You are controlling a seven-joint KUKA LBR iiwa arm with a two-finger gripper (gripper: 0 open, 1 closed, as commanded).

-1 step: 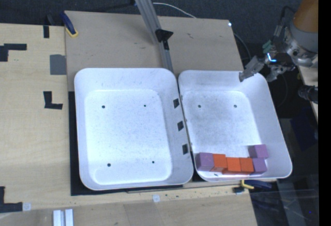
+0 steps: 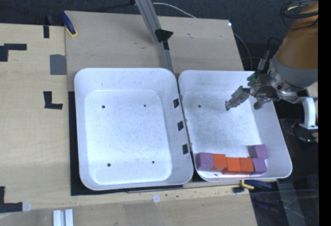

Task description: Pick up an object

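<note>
**Gripper over right bin, blocks at near edge**

You've got the gripper [image 2: 243,96] above the right bin [image 2: 217,85], upper right part; can't tell if it's apart or together. Purple & orange blocks [image 2: 232,162] sit bunched along the bin's near wall, well apart from the gripper.

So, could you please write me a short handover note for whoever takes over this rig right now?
Gripper: over the upper part of the right bin, holding nothing that can be seen; whether it is open or shut is unclear.
Things: purple blocks and orange blocks sit bunched along the right bin's near edge, well away from the gripper. The left bin has no blocks in it.
Done: nothing picked up yet.
Left: bring the gripper down to the blocks, grasp one, lift it.
</note>
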